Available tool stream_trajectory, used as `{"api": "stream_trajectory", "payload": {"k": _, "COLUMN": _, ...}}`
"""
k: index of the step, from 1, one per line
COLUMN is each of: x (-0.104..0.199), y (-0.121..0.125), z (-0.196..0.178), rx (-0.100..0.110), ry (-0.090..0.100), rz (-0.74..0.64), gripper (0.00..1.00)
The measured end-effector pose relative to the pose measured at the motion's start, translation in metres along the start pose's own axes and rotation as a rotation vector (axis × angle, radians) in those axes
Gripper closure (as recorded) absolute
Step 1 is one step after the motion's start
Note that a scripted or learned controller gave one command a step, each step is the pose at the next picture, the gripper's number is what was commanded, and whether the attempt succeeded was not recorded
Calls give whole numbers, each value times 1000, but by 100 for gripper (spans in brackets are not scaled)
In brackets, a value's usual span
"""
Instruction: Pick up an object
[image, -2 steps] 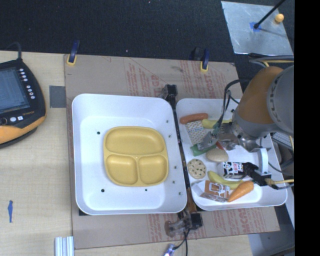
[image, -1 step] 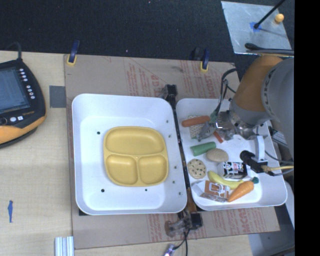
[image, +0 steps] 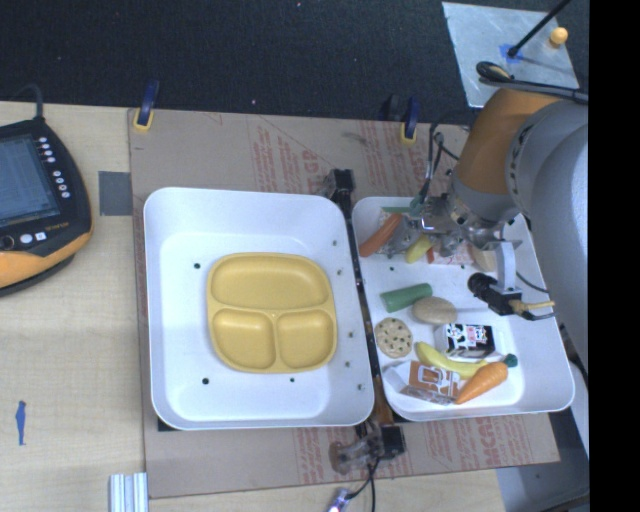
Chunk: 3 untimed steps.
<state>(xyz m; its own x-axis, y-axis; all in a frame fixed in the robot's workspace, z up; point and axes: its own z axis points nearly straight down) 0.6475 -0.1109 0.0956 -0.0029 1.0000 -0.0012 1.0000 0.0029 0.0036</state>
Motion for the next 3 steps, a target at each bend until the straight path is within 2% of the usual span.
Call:
{"api": "stream_trajectory", "payload": {"k": 1, "x": 1, "y": 10, "z": 0, "rx": 3, "ry": 0, "rz": 0, "gripper": 0}}
{"api": "stream_trajectory", "payload": {"k": 2, "x": 31, "y": 10, "z": -97, "rx": 5, "ry": 2, "rz": -1, "gripper": 0}}
{"api": "stream_trajectory", "payload": {"k": 3, "x": 15, "y": 8, "z": 5, "rx": 9, "ry": 1, "rz": -1, "gripper": 0}}
